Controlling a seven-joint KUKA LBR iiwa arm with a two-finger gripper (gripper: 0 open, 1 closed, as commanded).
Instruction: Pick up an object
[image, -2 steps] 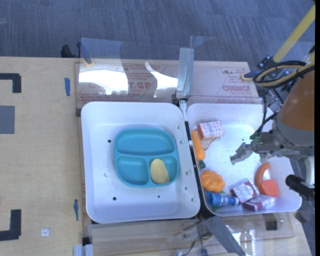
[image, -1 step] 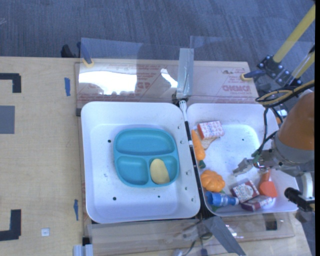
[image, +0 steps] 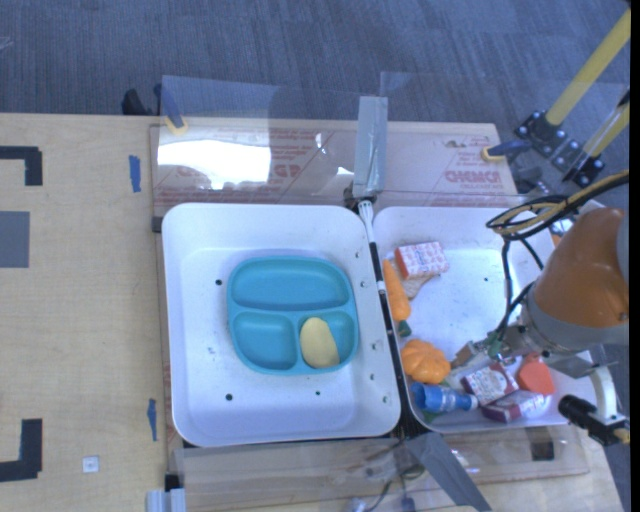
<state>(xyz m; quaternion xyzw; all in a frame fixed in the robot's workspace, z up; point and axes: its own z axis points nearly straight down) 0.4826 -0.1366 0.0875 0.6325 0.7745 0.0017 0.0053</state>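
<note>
My gripper (image: 487, 352) hangs low in the right bin (image: 470, 225), under the orange wrist band (image: 590, 270). It is just above a red and white packet (image: 489, 383) and right of an orange pepper-like toy (image: 424, 360). A red round piece (image: 537, 377) lies close to the right of the packet. A blue bottle (image: 440, 400) and a maroon and white pack (image: 516, 406) lie along the bin's near wall. Further back are a red and white box (image: 420, 259) and an orange carrot-like stick (image: 396, 292). I see nothing clearly held.
The left bin (image: 190, 300) holds a blue divided tray (image: 290, 285) with a yellow oval toy (image: 319, 342) in its near right compartment. A ridge (image: 375, 300) divides the two bins. Black cables (image: 520, 230) hang over the right bin's far right side.
</note>
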